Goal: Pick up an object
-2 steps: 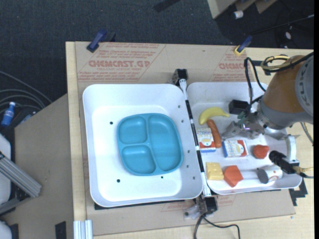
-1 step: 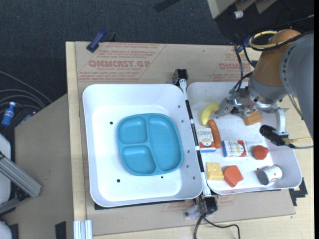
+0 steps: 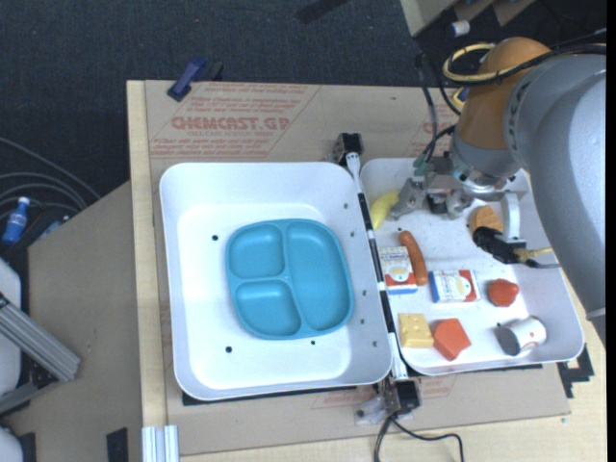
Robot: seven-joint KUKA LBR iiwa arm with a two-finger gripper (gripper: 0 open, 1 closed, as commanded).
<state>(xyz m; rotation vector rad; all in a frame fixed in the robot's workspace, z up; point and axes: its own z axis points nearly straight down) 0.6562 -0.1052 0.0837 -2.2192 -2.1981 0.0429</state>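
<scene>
My gripper (image 3: 430, 198) hangs over the back of the right bin (image 3: 561, 308), below the orange wrist band. Just to its left a yellow banana (image 3: 382, 209) lies against the bin's left wall. A red sausage (image 3: 414, 255) lies a little in front of the gripper. To the gripper's right sits an orange-brown item (image 3: 487, 217), partly hidden by a black part. Nothing in the view shows as held.
The right bin also holds a small carton (image 3: 395, 266), a white-and-red box (image 3: 452, 286), a red tomato (image 3: 502, 293), a yellow cheese block (image 3: 416, 330), an orange block (image 3: 451, 338) and a white cup (image 3: 521, 335). A blue divided plate (image 3: 289, 277) lies in the left bin (image 3: 192, 210).
</scene>
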